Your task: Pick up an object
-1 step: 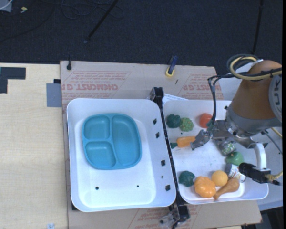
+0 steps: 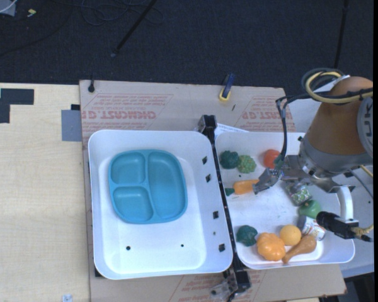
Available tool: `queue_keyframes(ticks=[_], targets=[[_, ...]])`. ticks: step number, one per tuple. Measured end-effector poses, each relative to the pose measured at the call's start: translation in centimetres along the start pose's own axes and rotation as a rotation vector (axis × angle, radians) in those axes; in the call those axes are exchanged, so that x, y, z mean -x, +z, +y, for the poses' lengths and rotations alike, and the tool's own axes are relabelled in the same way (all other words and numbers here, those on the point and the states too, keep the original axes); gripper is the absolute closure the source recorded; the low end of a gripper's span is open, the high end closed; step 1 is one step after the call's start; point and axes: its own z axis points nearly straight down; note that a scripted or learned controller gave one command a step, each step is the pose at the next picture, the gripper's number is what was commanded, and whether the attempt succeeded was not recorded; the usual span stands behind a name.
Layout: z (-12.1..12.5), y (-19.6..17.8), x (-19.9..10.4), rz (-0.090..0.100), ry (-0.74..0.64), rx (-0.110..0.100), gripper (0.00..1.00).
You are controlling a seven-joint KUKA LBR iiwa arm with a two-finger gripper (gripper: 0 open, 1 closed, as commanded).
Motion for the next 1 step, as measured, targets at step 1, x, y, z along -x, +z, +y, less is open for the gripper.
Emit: queue_keyframes(ticks=[1], targets=[[-0.06,5.69,-1.05,0.003,0.001,-0.008,0.00]])
